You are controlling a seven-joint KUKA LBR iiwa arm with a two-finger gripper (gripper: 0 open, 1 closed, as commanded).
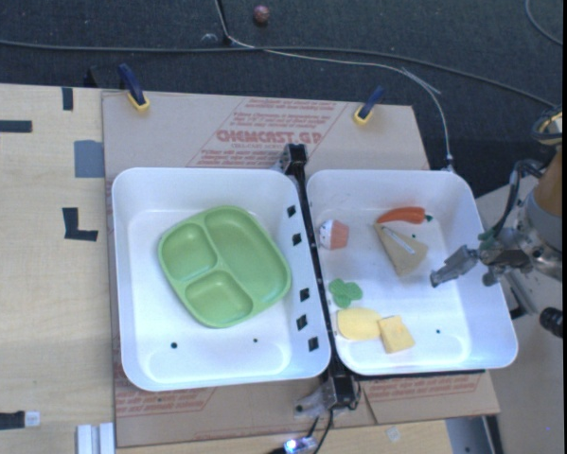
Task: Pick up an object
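The right bin (pixel 472 348) holds several small items. An orange carrot (pixel 401 216) lies near its far side, with a tan wedge (pixel 402 252) just below it. A small red and white piece (pixel 333 235) sits by the divider. A green leafy piece (pixel 345 292), a yellow round item (pixel 357 324) and a yellow block (pixel 396 334) lie toward the near side. My gripper (pixel 453 268) hangs over the bin's right part, just right of the tan wedge, with nothing seen in it.
The left bin (pixel 132 253) holds a green divided plate (pixel 224 265). A black divider (pixel 307 272) runs between the bins. Cables cross the dark floor at the back, and two clamps (pixel 132 88) hold the cardboard base.
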